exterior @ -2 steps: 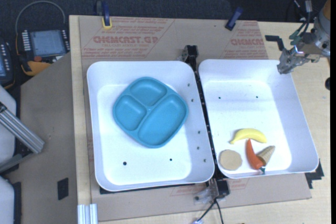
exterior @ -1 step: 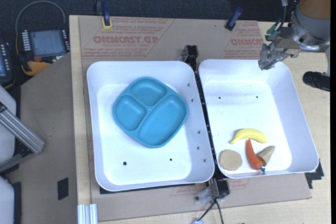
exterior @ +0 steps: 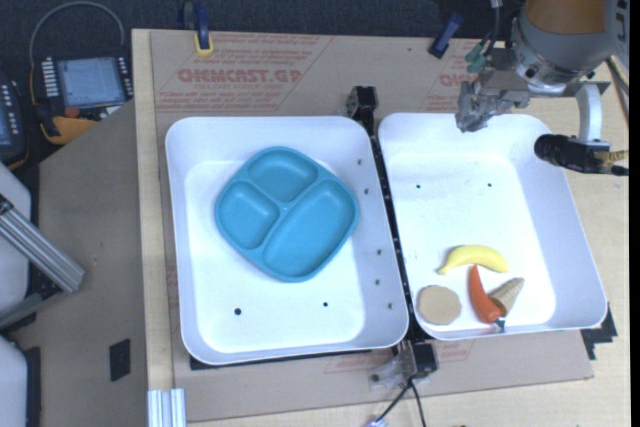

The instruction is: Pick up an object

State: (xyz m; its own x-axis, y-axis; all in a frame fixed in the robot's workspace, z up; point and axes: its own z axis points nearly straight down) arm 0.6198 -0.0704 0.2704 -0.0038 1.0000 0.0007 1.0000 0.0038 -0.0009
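gripper [exterior: 472,120] sits at the far rim of the right bin [exterior: 560,215], near its back-left corner; fingers point down at the bin wall; whether they are spread or closed I can't tell, the tips blur into one dark lump at this angle; nothing visible between them, so I judge it carrying nothing

candidates are all at the opposite end of that same bin, clustered at the near edge: banana [exterior: 473,258], carrot [exterior: 483,296], a round tan cookie-like disc [exterior: 438,305], and a cone-shaped piece [exterior: 507,291]; disc sits just left of the carrot; cone touches or nearly touches the carrot on its right; banana lies just above the group, apart from the disc

key relation: the cluster lies toward the camera from the gripper, well apart along the bin's length, almost no sideways offset; so the move is mostly a straight pull toward the near edge, then a descent

long axes: banana runs roughly left-right across the bin, curved, ends drooping toward the near edge; carrot runs roughly far-to-near, slightly slanted; a grasp on the banana wants fingers closing across its short width, i.e. along the far-near line; carrot would need the opposite wrist turn

banana looks the cleanest target, most clearance around it; carrot is crowded by disc and cone, risk of a finger landing on a neighbour

left bin [exterior: 200,215] holds a blue divided plate [exterior: 287,213]; farther off, flat, poor pinch; I'd skip it
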